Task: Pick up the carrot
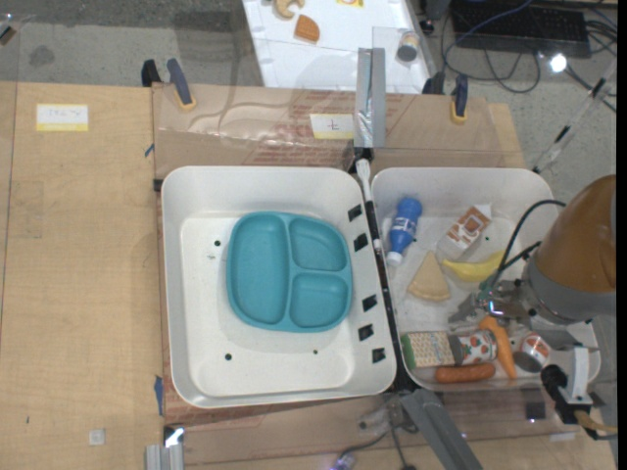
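Carrot (504, 349): lies in the right bin (509, 186), in its lower right part. Long axis runs from about 11 o'clock to 5 o'clock; which end is the tip cannot be told.

Gripper (487, 310): sits just at the carrot's upper end, in the 11 o'clock direction from it. Whether it is apart, together or clamped on anything cannot be told; the metal parts blur into the clutter.

Edges and room: the carrot is crowded. A sausage (465, 372) lies at its 7 o'clock along the bin's near wall. A small patterned packet (428, 348) lies at 9 o'clock. A round red-and-white item (535, 347) is just beside it at 3 o'clock. A banana (472, 266) and a tan wedge (429, 281) lie near 12 and 10 o'clock. A blue bottle (402, 227) stands well apart, by the divider.

Surface: the left bin (191, 262) holds a teal divided plate (290, 270). Both bins rest on a wooden tabletop (69, 262). Cables and a keyboard (519, 18) lie beyond at 1 o'clock.
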`<action>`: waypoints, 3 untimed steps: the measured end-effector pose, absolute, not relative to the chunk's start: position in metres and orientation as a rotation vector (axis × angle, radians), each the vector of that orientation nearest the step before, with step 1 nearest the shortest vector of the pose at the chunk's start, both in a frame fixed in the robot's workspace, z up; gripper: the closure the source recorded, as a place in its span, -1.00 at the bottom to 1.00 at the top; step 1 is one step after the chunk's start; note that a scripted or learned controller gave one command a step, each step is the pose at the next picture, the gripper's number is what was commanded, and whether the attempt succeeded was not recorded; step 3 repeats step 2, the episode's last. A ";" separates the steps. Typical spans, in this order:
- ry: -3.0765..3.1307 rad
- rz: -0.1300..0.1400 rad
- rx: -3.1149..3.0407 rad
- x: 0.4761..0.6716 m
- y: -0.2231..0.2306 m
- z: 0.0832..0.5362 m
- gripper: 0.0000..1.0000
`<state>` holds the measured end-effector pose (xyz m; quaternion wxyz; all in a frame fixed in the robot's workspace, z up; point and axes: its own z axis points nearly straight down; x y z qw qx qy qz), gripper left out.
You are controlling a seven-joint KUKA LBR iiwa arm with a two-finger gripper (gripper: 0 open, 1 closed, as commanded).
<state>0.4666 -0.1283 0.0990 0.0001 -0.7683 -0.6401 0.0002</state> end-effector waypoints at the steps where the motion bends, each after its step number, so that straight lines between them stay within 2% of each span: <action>1: -2.008 0.001 -2.418 0.466 -0.130 0.109 1.00; 2: -1.610 0.001 -2.698 0.506 -0.097 0.184 1.00; 3: -1.610 0.001 -2.698 0.506 -0.097 0.184 1.00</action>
